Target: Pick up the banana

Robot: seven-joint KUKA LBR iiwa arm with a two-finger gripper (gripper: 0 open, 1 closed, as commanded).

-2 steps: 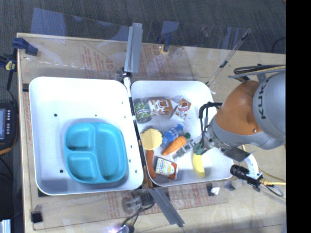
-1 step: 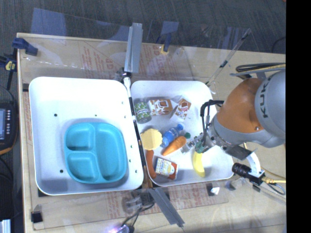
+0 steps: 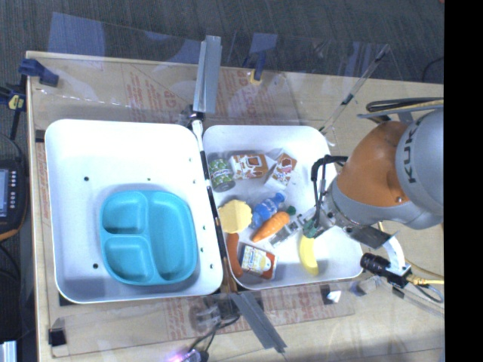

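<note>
Banana (image 3: pixel 308 254) lies near the right bin's (image 3: pixel 341 274) front edge, gripper (image 3: pixel 309 228) just above it, carrot (image 3: pixel 271 225) close left; grip state I can't tell. Best drop straight down, centred, clear of the carrot

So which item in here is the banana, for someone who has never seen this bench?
Look in the right white bin, the one crowded with small groceries, and go to its front right corner beside the grey and orange arm. The banana is the short, plain yellow, stubby piece there, just under the gripper. Its neighbour, the orange carrot, is slimmer, and the paler yellow lump sits nearer the divider.
</note>
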